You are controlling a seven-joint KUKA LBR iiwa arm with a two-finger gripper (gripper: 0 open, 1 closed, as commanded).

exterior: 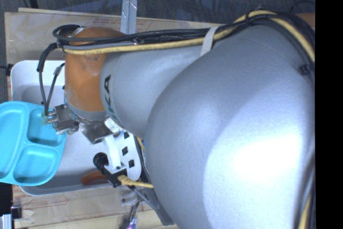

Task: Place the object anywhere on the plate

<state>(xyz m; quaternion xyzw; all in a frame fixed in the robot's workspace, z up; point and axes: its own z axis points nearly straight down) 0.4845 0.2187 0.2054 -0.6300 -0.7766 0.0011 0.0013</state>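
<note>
Although the arm (214, 131) covers most of the scene, a small reddish-brown thing (91, 178) shows at the near side of the white bin (24, 69). It may be the object to be placed. It lies half hidden beneath the wrist hardware and apart from the plate, and what it is cannot be made out. To its left sits the blue plate (27, 142), divided into compartments, overlapping the bin's left part and running off the view's edge; the compartments that show hold nothing. The hand (63, 122) hangs at the plate's right rim, below the orange band (83, 78). Whether it is clenched, released or carrying anything cannot be told, since the wrist covers it. Judged from this, the placing is not yet done, as no object rests on the visible part of the plate. If the reddish-brown thing is the object, it is yet to be picked up and carried the short way leftward. The wooden worktop (32, 24) bears the bin.
</note>
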